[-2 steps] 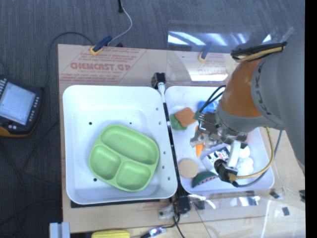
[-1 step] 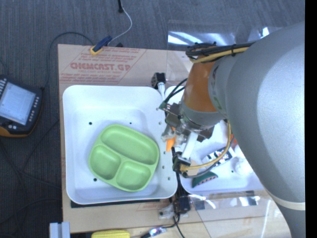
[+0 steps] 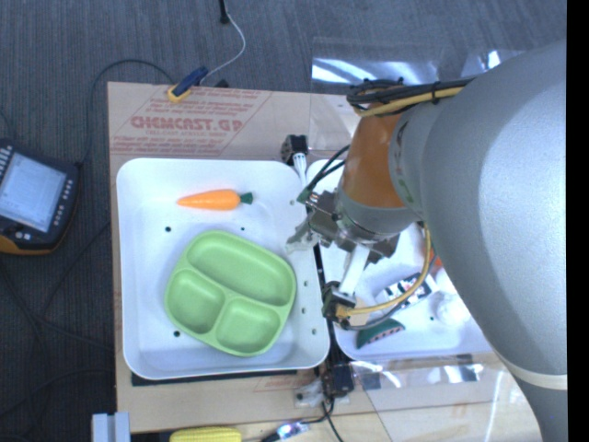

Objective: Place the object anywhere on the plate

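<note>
The left white bin holds a green plate with three compartments, lying toward the near side; a toy carrot, orange with a green top, lies on the bin floor just beyond the plate, apart from it, its green end pointing right; the grey arm with its orange band reaches in from the right over the right white bin; the pincer hangs near the wall where the two bins meet, cables looped beside it; a dark green item lies in the right bin just beside the pincer; the bins rest on a brown cardboard sheet on the bench; a handheld screen unit lies on the grey carpet at left.
</note>
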